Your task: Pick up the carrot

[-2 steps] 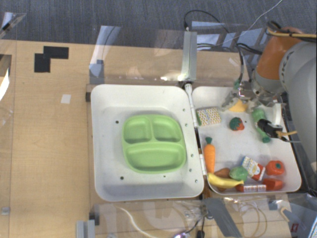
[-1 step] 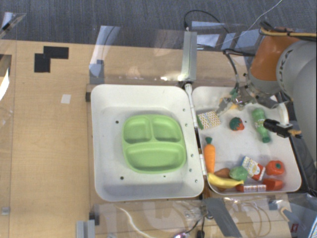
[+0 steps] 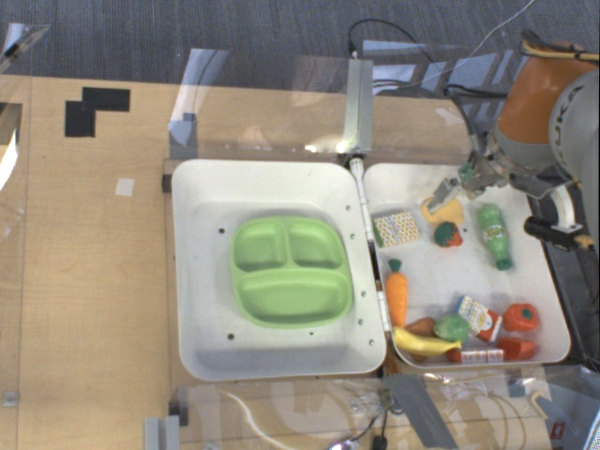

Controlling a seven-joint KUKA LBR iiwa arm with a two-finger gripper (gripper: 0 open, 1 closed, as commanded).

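You have two white bins side by side on the bench: the left bin [image 3: 187, 251] holds a green divided plate [image 3: 292, 271] lying flat near its middle, and the right bin [image 3: 553, 293] holds all the loose items. The carrot [image 3: 397, 293] you are after lies in the right bin close to its left wall, just right of the divider between the bins, orange body pointing toward the near edge and green top toward the far side. Its near tip comes close to a yellow banana [image 3: 424, 343] that lies along the near left corner. Just right of the banana you can see a green leafy piece [image 3: 451, 327], a small carton [image 3: 477, 315], a tomato [image 3: 521, 318] and a red packet [image 3: 494, 351] clustered along the near wall. Farther back, a patterned square packet [image 3: 397, 228] sits far of the carrot, with a strawberry-like piece [image 3: 447, 234] and a yellow piece [image 3: 449, 211] to its right, and a green bottle [image 3: 493, 236] lying farther right. The arm comes in from the right, its orange band at the far right corner, and the gripper [image 3: 451, 188] hangs over the far part of the right bin, beside the yellow piece and well apart from the carrot. Whether its jaws are spread or pressed together you cannot tell from this angle; nothing is visibly between them.
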